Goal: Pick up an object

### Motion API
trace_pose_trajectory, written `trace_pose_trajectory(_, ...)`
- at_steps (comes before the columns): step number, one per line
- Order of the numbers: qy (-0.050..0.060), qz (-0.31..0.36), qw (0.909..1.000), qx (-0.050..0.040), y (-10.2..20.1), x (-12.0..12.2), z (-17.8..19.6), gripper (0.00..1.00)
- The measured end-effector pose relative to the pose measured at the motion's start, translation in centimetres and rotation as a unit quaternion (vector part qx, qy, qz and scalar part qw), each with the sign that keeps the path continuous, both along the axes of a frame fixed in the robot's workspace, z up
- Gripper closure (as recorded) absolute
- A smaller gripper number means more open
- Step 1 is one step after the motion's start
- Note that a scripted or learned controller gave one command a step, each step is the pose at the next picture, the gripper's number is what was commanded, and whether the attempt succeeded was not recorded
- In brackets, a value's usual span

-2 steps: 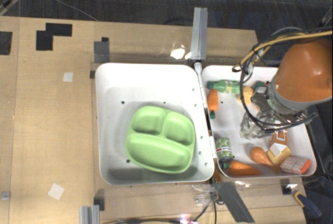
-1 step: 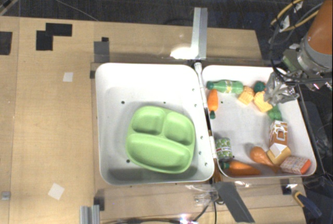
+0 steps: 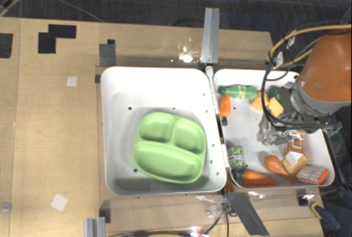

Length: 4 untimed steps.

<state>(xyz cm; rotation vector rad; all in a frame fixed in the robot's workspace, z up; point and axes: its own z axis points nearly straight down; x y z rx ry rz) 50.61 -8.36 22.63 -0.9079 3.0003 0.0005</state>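
The right bin [image 3: 247,131] holds several toy foods: a green bottle [image 3: 237,90] at the top, an orange carrot [image 3: 225,105] by the left wall, a green can [image 3: 237,156], another carrot [image 3: 257,178] along the front, a brown sausage-like piece [image 3: 275,165], yellow pieces [image 3: 262,102] and small cartons [image 3: 297,153] at the right. My gripper [image 3: 273,136] hangs low in the middle of this bin, under the orange band of the arm [image 3: 328,68], just above the brown piece. I see nothing held between its fingers.
The left bin [image 3: 118,120] holds a green divided tray [image 3: 169,146]. A metal post [image 3: 210,35] stands behind the wall between the bins. Black and yellow cables [image 3: 286,46] loop off the arm at upper right.
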Motion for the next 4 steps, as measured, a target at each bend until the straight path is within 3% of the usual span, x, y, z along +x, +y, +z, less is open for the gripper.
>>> trace_pose_trajectory(1,-0.003,-0.043,0.9990,0.0003,3.6,5.0,3.4,1.00)
trace_pose_trajectory(2,-0.002,0.012,0.9999,-0.0002,4.5,11.1,4.3,1.00)
trace_pose_trajectory(4,-0.014,0.012,0.9998,0.0016,4.6,11.5,7.0,1.00)
